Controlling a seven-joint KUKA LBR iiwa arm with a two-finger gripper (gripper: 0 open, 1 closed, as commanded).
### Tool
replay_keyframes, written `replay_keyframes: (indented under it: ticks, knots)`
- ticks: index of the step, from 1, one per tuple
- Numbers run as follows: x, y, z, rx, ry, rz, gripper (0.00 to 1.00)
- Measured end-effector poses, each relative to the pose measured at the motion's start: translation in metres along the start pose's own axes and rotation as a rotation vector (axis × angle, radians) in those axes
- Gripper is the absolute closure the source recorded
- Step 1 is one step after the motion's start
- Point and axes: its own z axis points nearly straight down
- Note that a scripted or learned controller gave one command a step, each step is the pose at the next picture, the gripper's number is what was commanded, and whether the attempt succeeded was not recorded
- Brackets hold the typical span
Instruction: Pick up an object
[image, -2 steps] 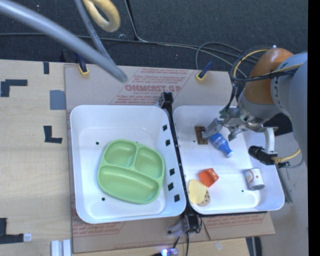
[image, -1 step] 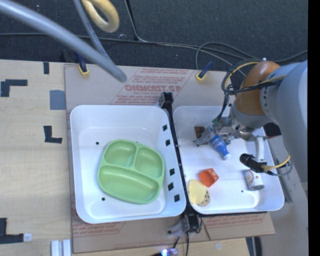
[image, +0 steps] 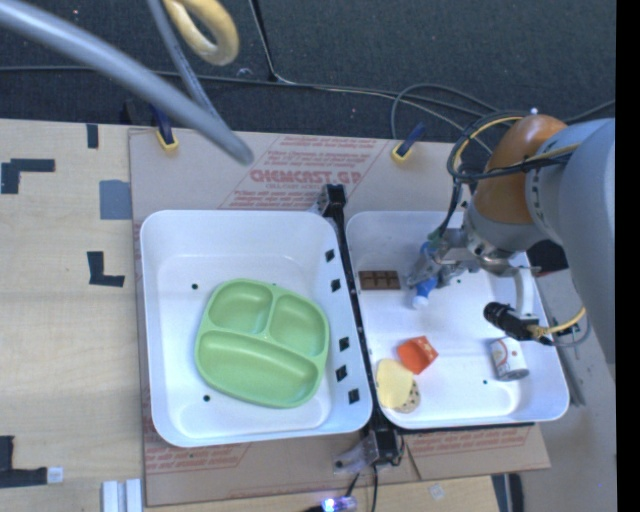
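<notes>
Left bin (image: 165, 250): only the green divided plate (image: 263, 342), lying flat, mid-bin, untouched. Right bin (image: 545, 405) has the loose items: brown bar (image: 378, 280) at the far-left wall by the divider, yellow round piece (image: 397, 386) in the near-left corner, orange block (image: 418, 354) just beside and behind it, small can (image: 508, 359) on its side near the right wall. The claw (image: 428, 282) is down in the far half of the right bin, right of the brown bar, something small and blue (image: 423, 294) at its tip. Can't tell from this angle if the fingers are spread or pinching, or whether the blue thing sits between them. My read: at the grasp stage, pick unconfirmed, nothing visibly lifted. Left to do: secure the grip, then raise.
</notes>
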Motion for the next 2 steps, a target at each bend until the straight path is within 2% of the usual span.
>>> replay_keyframes:
  ticks: [2]
  knots:
    - [0.013,-0.005,-0.097,-0.002,0.003,0.001,1.0]
